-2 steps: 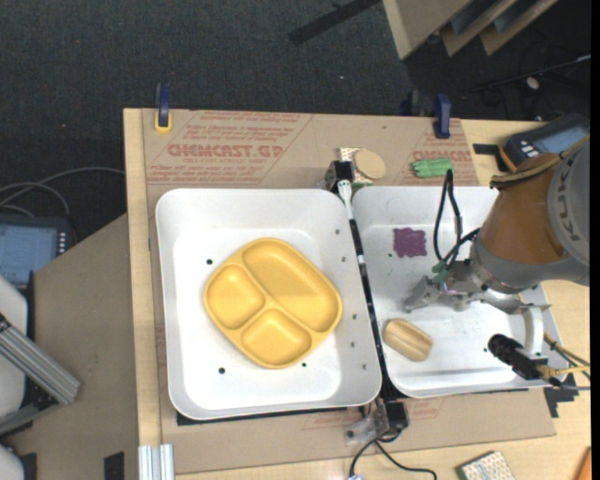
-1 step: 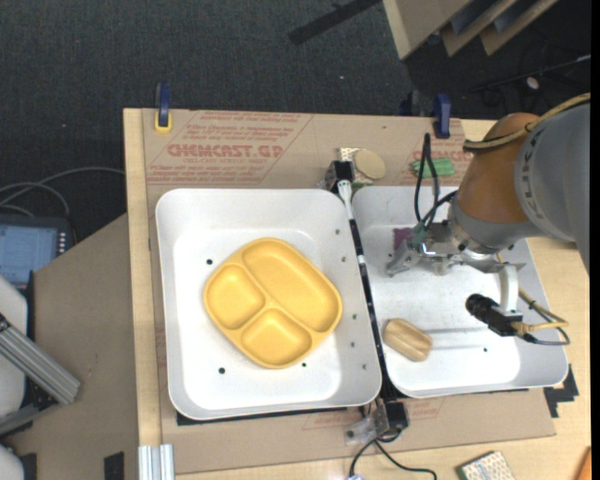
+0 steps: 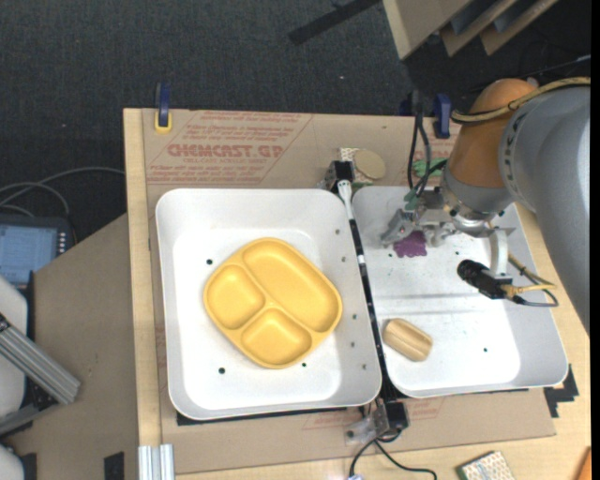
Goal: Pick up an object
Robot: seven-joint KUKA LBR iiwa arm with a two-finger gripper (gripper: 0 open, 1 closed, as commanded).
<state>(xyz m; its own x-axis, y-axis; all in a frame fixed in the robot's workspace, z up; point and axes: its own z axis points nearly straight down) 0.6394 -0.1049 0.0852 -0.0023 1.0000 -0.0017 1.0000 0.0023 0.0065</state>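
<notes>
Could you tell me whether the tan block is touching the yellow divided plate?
Apart. The camera view shows the tan block in the right bin, the yellow plate in the left.

A pale wooden bench (image 3: 234, 150) with red printed lettering across its top stands on a dark grey carpeted floor (image 3: 187, 47). Blue clamps (image 3: 164, 105) grip its far edge, and black cables (image 3: 56, 183) trail over the carpet at the left, near a blue-lit screen (image 3: 28, 253) and a metal rail (image 3: 37, 361). Brown cardboard pieces (image 3: 469, 28) lie at the top right, and the light is even and soft.
</notes>
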